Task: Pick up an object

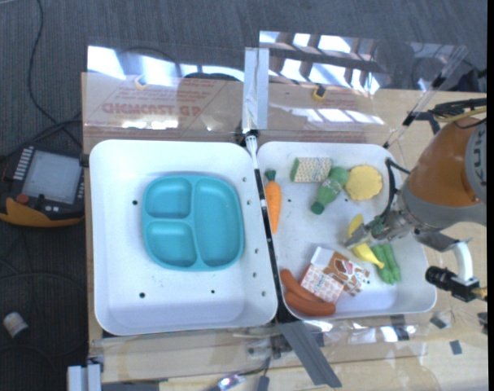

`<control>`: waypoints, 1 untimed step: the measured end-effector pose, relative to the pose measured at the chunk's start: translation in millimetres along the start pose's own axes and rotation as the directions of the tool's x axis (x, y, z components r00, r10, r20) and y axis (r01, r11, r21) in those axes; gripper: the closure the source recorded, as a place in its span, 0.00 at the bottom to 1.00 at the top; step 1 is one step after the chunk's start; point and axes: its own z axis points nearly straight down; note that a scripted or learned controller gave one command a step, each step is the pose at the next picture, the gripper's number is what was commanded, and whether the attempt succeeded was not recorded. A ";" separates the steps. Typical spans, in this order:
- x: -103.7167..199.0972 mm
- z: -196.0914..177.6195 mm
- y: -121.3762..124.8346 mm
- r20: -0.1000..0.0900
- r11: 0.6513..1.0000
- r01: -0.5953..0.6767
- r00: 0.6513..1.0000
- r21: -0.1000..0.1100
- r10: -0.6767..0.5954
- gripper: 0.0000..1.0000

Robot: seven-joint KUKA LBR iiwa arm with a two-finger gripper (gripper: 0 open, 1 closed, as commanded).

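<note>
The arm (452,173) is cut off at the right edge; the gripper (375,230) fingertips blur against yellow toys (369,251), grip unreadable.

Grey arm (454,177) from the right, orange-banded wrist tilted, gripper (367,235) low.

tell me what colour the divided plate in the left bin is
Light blue, or turquoise; the divided plate shows plainly in the camera view.
</note>
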 end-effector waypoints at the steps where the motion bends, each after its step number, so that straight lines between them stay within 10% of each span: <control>1: 2.9 -95.4 87.6 -0.003 1.000 0.015 1.000 0.014 -0.015 1.00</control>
